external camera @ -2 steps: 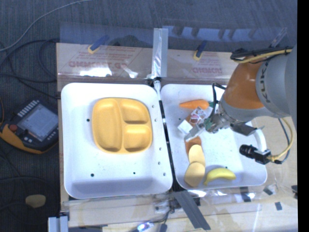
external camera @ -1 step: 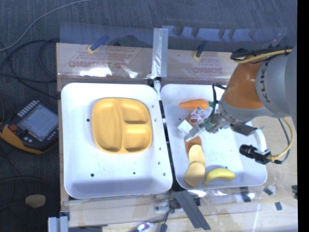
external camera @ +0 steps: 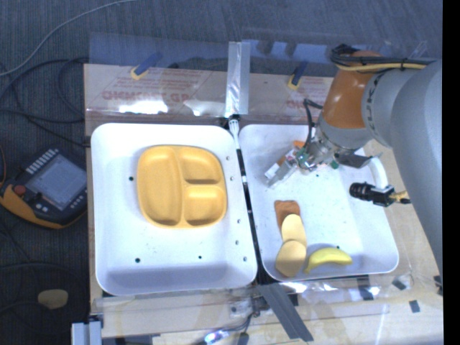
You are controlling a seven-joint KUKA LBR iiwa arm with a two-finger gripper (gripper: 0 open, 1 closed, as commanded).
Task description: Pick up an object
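— Can you see the gripper (external camera: 282,167)?
— Low over the right bin (external camera: 374,254), far side; jaws too small to tell. Arm (external camera: 402,113) covers the far right corner.
— And the banana (external camera: 329,258)?
— Near edge, beside tan food pieces (external camera: 290,246).

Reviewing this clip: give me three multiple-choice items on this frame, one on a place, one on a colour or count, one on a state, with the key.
1. Where does the yellow divided tray lie?
A. in the left bin
B. in the right bin
C. on the floor

2. What colour is the banana?
A. green
B. yellow
C. brown

3. How does the pincer stand relative to the food items?
A. pressed on the banana
B. inside the tray
C. apart from them, toward the far end of the right bin

Key: 1 A, the tray sits in the left bin. 2 B, it is plainly yellow. 3 C, bare bin floor separates it from the food pile.
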